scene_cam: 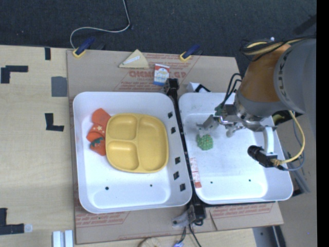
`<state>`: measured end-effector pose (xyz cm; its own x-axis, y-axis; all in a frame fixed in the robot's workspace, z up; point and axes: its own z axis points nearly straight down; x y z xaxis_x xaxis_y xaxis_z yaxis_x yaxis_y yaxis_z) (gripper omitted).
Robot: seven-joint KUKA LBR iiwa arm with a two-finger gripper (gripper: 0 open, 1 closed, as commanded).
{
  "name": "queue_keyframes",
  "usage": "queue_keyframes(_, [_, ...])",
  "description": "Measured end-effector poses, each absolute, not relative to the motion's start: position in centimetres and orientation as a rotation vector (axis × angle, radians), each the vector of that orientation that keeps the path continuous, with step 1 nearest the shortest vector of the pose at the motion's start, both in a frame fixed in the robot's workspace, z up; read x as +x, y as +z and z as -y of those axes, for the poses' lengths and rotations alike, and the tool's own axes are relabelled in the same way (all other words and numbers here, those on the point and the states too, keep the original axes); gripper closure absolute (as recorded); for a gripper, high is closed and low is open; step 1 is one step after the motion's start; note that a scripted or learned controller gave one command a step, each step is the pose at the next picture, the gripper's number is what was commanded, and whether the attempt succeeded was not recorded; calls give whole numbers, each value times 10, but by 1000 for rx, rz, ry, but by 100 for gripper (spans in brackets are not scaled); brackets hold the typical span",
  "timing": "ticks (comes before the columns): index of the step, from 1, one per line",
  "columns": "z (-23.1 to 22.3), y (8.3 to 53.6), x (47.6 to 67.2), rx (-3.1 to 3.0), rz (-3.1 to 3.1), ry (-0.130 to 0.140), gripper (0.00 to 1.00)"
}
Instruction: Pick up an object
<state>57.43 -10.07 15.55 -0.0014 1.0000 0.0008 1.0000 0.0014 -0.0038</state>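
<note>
two white bins sit side by side on a brown cardboard sheet [103, 73]. red print runs across the cardboard above and below the bins, too faint and broken to read. a small red, white and blue carton [161, 74] stands on the cardboard just behind the bins; its label is too small to make out. beside it, to the left, lies one pale wedge [135, 59]. two blue and yellow clamps hold the cardboard's back edge, one [84, 47] at the left and one [190, 51] near the middle.

the left bin [123, 197] holds one yellow tray [137, 142] with three compartments, tilted slightly, and an orange-red toy [97, 131] with a bit of green, tucked against and partly under the tray's left edge. whether that toy is one piece or several cannot be told.

the right bin [241, 187] holds one green ball [205, 142], knobbly, lying near the bin's left wall. a small label with red marks [194, 166] sits on the divider between the bins, unreadable.

the arm [275, 78] reaches in from the right over the right bin. the gripper [219, 125] hangs just above and right of the ball, its two grey fingers spread wide with nothing between them. the left finger [208, 123] points toward the ball without clearly touching it.
</note>
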Motion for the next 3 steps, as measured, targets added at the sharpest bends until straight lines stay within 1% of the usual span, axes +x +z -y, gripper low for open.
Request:
queue_keyframes(1, [102,86,561,-2222,2224,-2,0])
queue_keyframes(2, [100,86,627,-2223,2226,-4,0])
queue_keyframes(3, [102,86,566,-2223,2225,-2,0])
